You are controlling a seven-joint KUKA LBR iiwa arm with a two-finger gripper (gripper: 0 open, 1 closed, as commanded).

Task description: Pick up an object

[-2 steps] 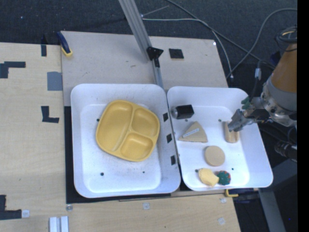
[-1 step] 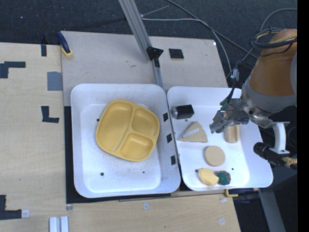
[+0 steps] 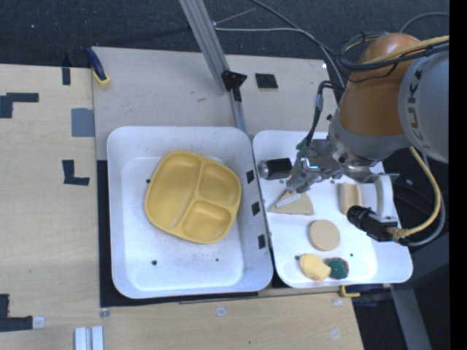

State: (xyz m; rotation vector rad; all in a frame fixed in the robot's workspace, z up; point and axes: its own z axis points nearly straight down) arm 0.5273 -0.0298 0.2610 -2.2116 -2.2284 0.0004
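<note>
At the near edge of the right bin (image 3: 394, 272) lay a yellow lemon-shaped toy (image 3: 315, 267) touching a small green toy (image 3: 338, 268). Just beyond them sat a round tan disc (image 3: 324, 235). Farther in lay a tan wedge (image 3: 295, 204), with a pale bread-shaped block (image 3: 349, 197) to its right and a dark cylinder (image 3: 276, 168) beyond it, near the bin's left wall.

The gripper (image 3: 300, 183) hung directly over the wedge, and its fingers (image 3: 295, 186) appeared set narrow with their tips at the wedge's upper point. No object was visibly between them; how wide the gap was could not be read with confidence.

Judged risks:
- The wedge lay flat and low. Narrow fingers could strike its top face and push it instead of straddling it.
- Closing on the tapered point could squeeze the wedge out sideways.
- The cylinder lay near and could be knocked or roll.

The left bin (image 3: 124, 217) held a yellow divided plate (image 3: 193, 196), well apart from the gripper. The worktop (image 3: 44, 195) lay beyond.
</note>
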